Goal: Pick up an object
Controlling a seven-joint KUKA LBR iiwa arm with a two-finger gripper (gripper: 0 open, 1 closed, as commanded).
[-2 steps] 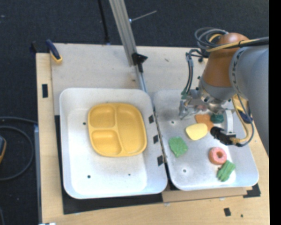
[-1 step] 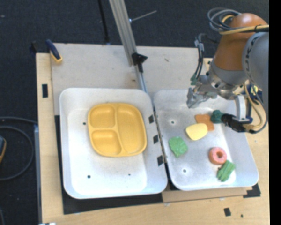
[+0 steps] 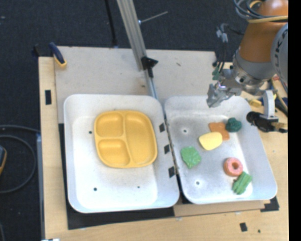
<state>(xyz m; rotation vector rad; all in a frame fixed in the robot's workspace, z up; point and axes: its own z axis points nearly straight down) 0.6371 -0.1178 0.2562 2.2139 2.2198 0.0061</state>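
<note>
Here the grey arm with the orange band (image 3: pixel 261 39) reaches in from the right, and its two-finger gripper (image 3: pixel 214 98) hangs over the far rim of the right-hand shallow white bin (image 3: pixel 256 185), above bare floor rather than above any toy. Nothing sits between the fingers; whether they are released or clenched I cannot tell, as they are too small and blurred.

The candidates for picking all lie in that right bin: a pale yellow rounded piece (image 3: pixel 210 141) near the middle, touching a flat orange piece (image 3: pixel 218 128) behind it, with a dark green knobbly piece (image 3: pixel 234 124) just beside the orange one. Nearer the front lie a light green leafy piece (image 3: pixel 191 157), a pink ring like a doughnut (image 3: pixel 233 166) and a green ridged piece (image 3: pixel 242 183). The gripper's place at the far edge probably suits a descent toward the yellow-orange-dark-green cluster, which is nearest to it.

That cluster is crowded, so the fingers closing on one piece may nudge its neighbours; the leafy piece and the doughnut stand more apart.

The left-hand white bin (image 3: pixel 80 185) holds a yellow three-compartment tray (image 3: pixel 125 138). A slanted metal pole (image 3: pixel 133 31) rises from the table (image 3: pixel 90 69) behind the bins, well clear of the arm.
</note>
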